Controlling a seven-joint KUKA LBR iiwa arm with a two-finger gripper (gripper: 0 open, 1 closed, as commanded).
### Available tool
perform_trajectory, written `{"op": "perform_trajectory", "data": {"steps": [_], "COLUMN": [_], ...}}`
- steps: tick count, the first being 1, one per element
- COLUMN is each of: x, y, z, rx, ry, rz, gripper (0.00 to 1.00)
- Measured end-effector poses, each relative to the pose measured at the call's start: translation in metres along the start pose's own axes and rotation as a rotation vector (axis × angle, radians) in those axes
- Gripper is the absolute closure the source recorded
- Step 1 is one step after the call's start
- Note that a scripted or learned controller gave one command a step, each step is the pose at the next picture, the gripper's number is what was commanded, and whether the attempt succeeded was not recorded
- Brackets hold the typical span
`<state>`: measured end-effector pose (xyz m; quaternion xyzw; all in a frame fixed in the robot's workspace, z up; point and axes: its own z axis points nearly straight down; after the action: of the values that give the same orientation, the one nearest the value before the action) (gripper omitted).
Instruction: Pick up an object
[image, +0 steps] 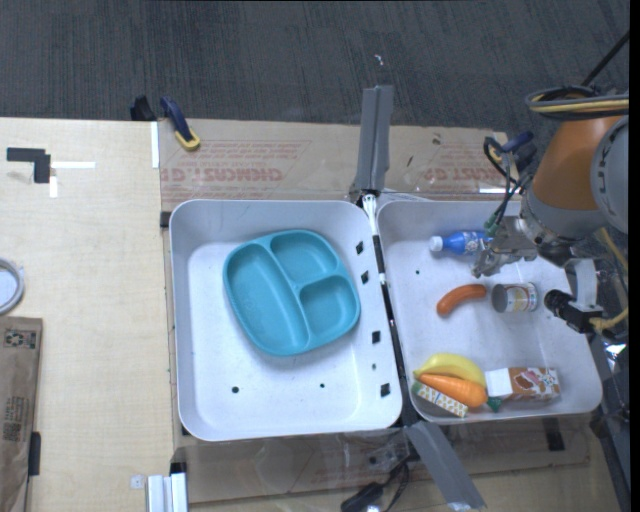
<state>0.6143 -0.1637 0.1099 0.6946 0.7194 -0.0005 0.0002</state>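
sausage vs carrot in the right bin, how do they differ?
The sausage is plain orange-red; the carrot is brighter orange. The sausage curves and lies alone on bare bin floor mid-bin; the carrot is straighter and tapered, packed at the front wall against the banana and a carton. Both are small, elongated, and lie roughly crosswise.

The cardboard sheet (240, 160) reads "CHEMC" upside down.

Glossy blue plastic plate (291, 291) (smooth) lies in a matt white plastic bin (200, 400).
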Motion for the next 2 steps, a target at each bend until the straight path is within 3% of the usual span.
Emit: {"op": "perform_trajectory", "data": {"steps": [1,2], "x": [0.0002,-0.0009], "y": [0.0000,0.0002], "z": [0.0000,-0.0093], "rx": [0.000,-0.001], "ry": [0.000,-0.001], "rz": [0.000,0.002], "gripper": [0.00,1.00]}}
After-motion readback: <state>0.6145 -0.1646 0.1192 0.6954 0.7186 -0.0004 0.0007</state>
